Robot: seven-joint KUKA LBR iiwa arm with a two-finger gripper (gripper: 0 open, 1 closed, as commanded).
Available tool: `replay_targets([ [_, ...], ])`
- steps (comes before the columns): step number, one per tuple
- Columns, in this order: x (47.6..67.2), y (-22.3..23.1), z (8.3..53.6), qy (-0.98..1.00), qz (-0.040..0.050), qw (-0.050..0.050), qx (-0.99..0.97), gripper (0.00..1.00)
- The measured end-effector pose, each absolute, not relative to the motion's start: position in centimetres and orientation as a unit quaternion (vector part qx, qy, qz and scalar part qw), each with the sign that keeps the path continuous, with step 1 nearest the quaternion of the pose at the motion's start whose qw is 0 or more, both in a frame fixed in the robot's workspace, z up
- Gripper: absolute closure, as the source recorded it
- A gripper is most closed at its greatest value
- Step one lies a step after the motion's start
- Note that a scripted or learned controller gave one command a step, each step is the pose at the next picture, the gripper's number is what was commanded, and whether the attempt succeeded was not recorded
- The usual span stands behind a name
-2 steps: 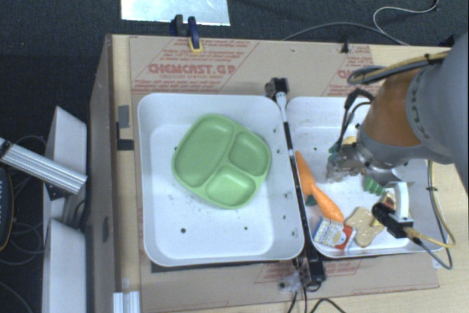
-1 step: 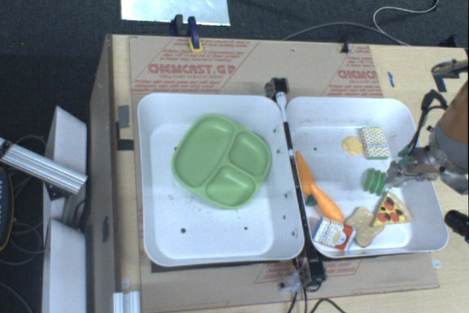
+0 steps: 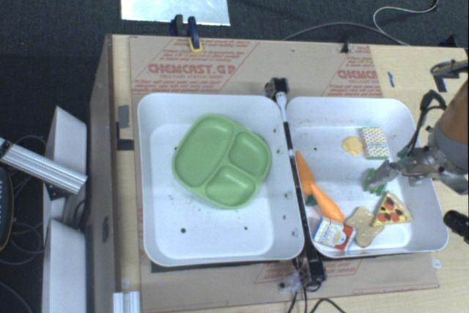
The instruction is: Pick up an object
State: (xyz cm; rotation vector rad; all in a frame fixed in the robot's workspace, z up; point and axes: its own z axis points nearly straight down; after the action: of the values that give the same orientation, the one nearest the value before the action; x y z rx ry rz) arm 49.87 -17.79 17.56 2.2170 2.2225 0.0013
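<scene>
From my station the pick looked unfinished: nothing was lifted, and every object I could see lay on a bin floor. The arm [image 3: 451,135] came in from three o'clock, and its end effector [image 3: 387,174] sat low over the right bin [image 3: 330,113], toward that bin's four o'clock side. I could not tell how its tips stood; they were dark and blurred against the white, and I saw nothing plainly caught between them. Something small and green [image 3: 375,180] showed right at the tip, but whether that was a toy or part of the tool I could not say. The nearest candidates were the pizza slice [image 3: 390,210], just at six o'clock from the end effector, and the tan biscuit [image 3: 362,222] touching or nearly touching the slice at its eight o'clock. The carrot [image 3: 316,188] lay along the bin's nine o'clock wall, a small carton [image 3: 331,233] at its lower end. A patterned block [image 3: 374,142] and a yellow piece [image 3: 353,146] rested at twelve o'clock from the tool. The green plate [image 3: 221,160] filled the middle of the left bin [image 3: 157,231], well apart from the arm. I judged that the closing and the lift were both left to do.
</scene>
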Motion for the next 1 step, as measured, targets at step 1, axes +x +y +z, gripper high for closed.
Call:
replay_targets([
  [1, 50.04, -17.6, 8.77, 0.707, 0.0019, 0.005, 0.707, 0.0],
])
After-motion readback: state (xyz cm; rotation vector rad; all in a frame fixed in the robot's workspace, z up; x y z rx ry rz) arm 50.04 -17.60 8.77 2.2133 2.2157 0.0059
